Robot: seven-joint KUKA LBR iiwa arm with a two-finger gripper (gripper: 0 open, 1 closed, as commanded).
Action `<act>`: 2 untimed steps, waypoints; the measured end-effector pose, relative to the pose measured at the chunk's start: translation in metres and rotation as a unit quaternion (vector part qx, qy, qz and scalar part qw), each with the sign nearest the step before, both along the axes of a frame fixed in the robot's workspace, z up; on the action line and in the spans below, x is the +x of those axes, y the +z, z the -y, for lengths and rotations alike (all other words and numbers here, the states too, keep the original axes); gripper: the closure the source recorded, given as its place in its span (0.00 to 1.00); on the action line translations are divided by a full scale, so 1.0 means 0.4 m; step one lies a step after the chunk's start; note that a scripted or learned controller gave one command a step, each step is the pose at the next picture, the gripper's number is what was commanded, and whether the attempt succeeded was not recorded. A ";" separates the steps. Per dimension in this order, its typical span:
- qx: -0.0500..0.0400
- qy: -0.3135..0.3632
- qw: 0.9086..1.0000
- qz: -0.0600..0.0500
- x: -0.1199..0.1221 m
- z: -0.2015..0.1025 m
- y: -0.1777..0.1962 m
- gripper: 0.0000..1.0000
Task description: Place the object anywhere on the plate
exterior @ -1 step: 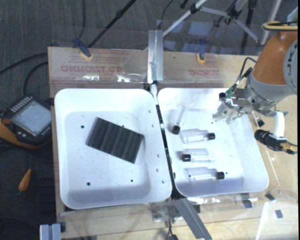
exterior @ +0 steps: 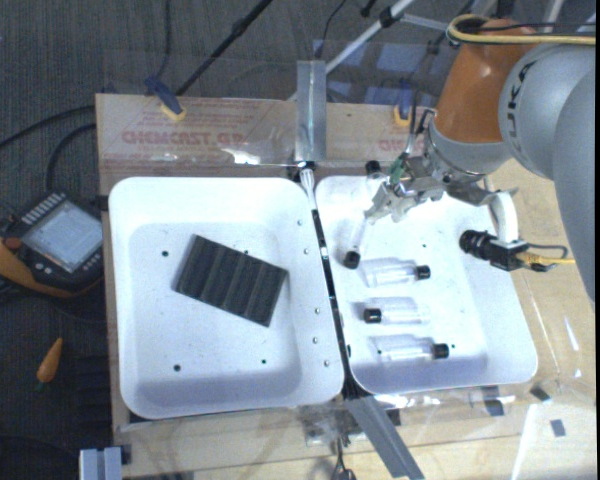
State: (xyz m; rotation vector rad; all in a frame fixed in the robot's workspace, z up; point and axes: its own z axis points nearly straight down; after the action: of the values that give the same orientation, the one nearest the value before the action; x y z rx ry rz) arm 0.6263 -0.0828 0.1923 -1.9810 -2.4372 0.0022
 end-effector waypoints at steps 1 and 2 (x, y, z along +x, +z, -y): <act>-0.002 0.099 0.995 -0.028 0.057 -0.165 -0.052 1.00; -0.001 -0.047 0.999 0.000 0.096 -0.333 0.152 1.00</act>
State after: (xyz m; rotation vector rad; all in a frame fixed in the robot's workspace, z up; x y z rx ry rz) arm 0.6647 0.0503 0.2530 -2.0950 -2.3414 0.0044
